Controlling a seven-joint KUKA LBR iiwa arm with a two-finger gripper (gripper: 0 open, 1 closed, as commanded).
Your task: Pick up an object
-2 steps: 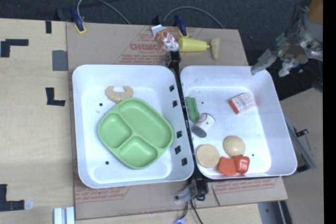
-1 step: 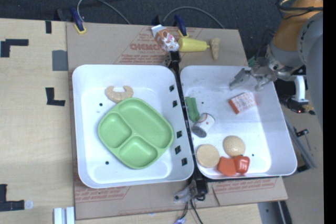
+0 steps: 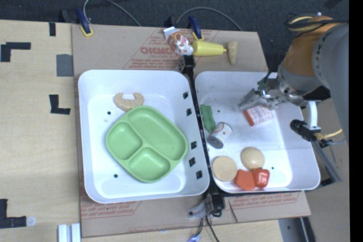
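Carton (image 3: 259,116) — flat red-and-white box, right bin (image 3: 295,178) | hand (image 3: 253,97) — metal, just above; grip cannot tell

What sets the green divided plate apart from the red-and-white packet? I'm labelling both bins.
The green divided plate is far larger than the red-and-white packet. The plate lies in the left bin, the packet in the right bin. The plate has nothing at it; the packet sits right at the tool. Both lie flat on a white bin floor.

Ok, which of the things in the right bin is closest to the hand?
The orange-red and white packet, lying just below the hand. The tan rounds and the red piece sit far lower, by the bin's near edge.
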